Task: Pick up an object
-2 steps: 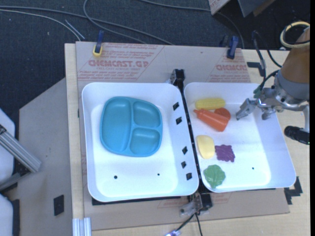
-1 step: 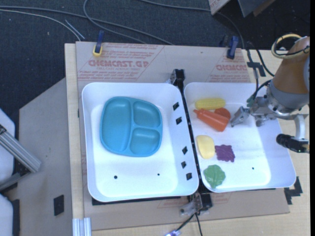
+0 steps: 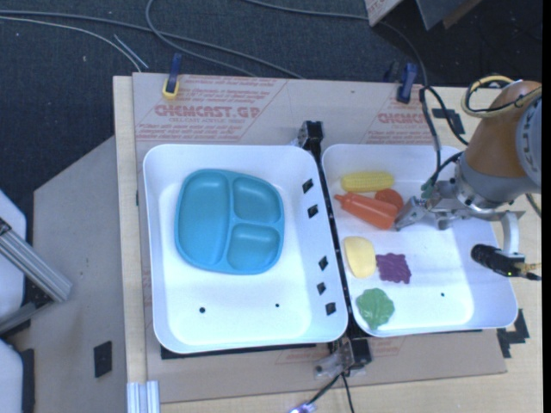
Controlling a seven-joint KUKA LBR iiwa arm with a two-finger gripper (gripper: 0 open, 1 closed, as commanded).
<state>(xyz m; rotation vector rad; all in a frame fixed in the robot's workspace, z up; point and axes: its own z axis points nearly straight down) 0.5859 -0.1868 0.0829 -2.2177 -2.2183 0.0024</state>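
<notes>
Your gripper (image 3: 405,218) sits mid-right of the frame, low inside the right bin (image 3: 456,312); you can't tell how the jaws stand. Just left of it, apparently touching: orange carrot (image 3: 363,210) and a red piece (image 3: 388,198). Yellow corn (image 3: 367,181) lies near the top rim. Yellow lump (image 3: 360,255), purple grapes (image 3: 393,268) and green piece (image 3: 375,306) hug the divider. Bare floor lower right. Left bin (image 3: 232,317) carries a blue tray (image 3: 230,221).

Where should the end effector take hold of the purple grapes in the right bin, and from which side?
Likely from above, closing across the middle of the purple grapes. They lie low and flat in the right bin, with bare floor to their right and below, while the yellow piece sits close on their left.
</notes>
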